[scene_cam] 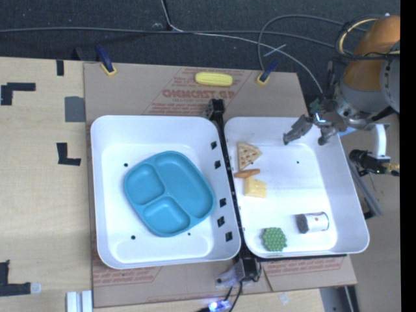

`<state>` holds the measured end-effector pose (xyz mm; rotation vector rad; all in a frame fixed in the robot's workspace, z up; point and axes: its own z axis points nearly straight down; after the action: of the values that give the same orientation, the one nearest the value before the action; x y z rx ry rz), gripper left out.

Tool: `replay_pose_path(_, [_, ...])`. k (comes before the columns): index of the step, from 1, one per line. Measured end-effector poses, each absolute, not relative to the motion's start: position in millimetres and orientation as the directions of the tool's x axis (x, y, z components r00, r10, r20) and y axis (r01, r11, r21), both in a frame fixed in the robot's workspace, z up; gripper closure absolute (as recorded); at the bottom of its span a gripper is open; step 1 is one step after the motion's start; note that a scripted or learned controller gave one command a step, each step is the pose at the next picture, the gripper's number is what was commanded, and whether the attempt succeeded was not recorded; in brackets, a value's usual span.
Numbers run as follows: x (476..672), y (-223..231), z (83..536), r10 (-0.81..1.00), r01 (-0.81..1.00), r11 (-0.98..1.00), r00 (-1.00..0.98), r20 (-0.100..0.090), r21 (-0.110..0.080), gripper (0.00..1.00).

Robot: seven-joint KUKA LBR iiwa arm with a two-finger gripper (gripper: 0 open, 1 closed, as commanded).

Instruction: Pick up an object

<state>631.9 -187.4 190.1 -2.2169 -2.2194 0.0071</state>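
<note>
Nearest the lens, at the bottom of the right bin: a green bumpy ball-like toy, and just beside it to the right a small white can with a dark end, lying on its side. Further up the same bin, close to the divider: a yellow cheese-like wedge, a thin orange stick touching or nearly touching it, and a waffle-patterned triangular piece above that. Left bin carries a blue divided plate. A yellow banana-like piece lies on the cardboard beyond the bins, on the desk.

Gripper sits over the upper right corner of the right bin, fingers spread apart, nothing between them. It stands well apart from every object in the bin; the closest is the waffle piece, to its left.

Progress, as judged: nothing picked yet. No target is obviously chosen. Left to do: move over one object, descend, close, lift
</note>
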Motion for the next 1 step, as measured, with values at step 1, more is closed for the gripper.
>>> replay_pose_path(1, [636.6,-178.0,136.9,1.0,1.0,0.002,-0.002,0.0,-0.006,0.0])
